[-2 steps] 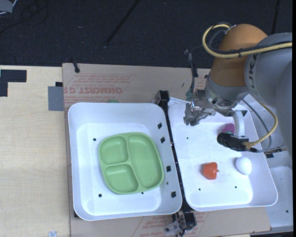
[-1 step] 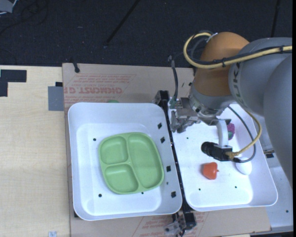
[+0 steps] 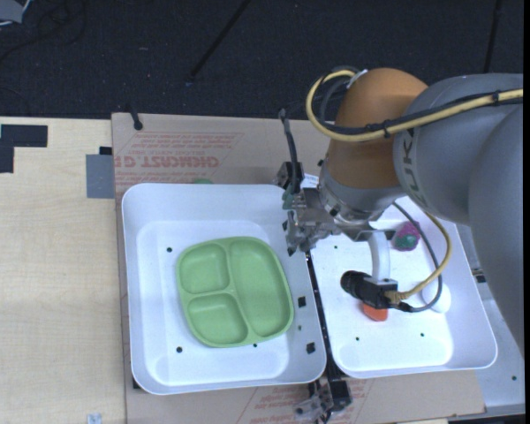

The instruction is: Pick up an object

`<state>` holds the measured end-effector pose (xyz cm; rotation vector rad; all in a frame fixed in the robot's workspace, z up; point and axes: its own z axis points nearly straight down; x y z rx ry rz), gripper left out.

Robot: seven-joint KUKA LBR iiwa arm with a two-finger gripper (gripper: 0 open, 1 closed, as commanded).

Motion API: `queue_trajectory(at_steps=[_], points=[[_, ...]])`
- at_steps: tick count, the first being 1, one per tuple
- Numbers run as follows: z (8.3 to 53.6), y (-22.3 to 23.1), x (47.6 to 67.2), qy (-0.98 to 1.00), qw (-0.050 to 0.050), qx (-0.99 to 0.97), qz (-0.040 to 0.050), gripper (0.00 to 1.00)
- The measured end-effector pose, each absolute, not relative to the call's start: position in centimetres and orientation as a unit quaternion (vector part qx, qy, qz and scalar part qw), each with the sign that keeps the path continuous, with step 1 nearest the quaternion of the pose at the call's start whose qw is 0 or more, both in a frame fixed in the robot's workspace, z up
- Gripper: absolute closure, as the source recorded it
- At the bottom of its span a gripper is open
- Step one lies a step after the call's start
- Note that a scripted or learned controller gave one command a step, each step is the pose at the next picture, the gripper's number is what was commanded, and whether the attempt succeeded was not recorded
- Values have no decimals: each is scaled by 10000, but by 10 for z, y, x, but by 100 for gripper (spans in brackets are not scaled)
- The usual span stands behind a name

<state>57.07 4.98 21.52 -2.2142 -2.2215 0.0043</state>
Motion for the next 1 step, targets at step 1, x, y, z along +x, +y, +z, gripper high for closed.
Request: queue_trajectory(at_steps=[1], points=[[211, 93, 543, -7082, 27, -7060, 22, 100]])
